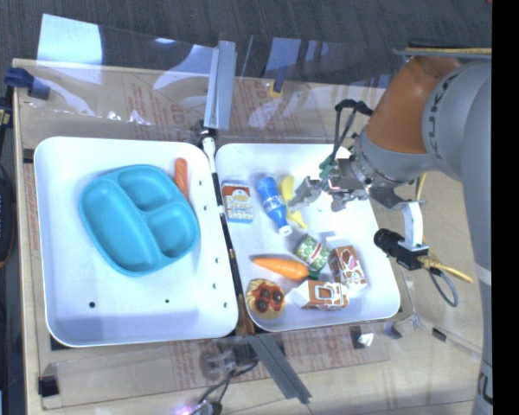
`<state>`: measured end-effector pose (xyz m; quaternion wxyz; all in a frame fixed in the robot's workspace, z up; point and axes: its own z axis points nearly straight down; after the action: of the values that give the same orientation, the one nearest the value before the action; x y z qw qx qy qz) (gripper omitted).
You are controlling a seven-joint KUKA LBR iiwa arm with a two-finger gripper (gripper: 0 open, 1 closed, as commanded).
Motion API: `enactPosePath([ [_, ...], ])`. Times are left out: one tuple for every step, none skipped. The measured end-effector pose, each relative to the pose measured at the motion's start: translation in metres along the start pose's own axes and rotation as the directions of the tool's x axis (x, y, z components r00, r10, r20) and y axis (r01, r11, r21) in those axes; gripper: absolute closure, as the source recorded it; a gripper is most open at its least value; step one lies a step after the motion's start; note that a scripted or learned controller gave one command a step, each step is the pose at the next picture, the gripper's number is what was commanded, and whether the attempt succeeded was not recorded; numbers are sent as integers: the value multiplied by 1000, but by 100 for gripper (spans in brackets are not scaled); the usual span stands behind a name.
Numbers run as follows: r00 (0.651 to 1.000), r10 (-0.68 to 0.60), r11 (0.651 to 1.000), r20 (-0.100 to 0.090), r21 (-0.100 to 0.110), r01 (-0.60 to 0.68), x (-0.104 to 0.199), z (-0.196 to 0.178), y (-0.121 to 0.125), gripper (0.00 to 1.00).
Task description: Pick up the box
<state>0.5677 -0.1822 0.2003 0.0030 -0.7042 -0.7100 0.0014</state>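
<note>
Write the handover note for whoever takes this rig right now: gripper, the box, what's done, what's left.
Gripper: above the upper part of the right bin, fingers apart, nothing between them.
Box: small red and white, lying flat at the right bin's upper left, beside the blue bottle. Untouched. Other small cartons lie at the bin's lower right with a carrot.
Left bin: blue divided tray, a carrot at its upper right.
Done: nothing gripped yet.
Left: move over the box, close on it, lift.
</note>
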Motion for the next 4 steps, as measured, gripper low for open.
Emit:
enactPosePath([
  [997,-71,997,1,0,71,10,110,-40,0],
  [976,-220,976,2,-4,220,10,108,29,0],
  [951,-310,951,4,-5,310,25,107,91,0],
  [931,-366,931,3,-3,366,7,108,42,0],
])
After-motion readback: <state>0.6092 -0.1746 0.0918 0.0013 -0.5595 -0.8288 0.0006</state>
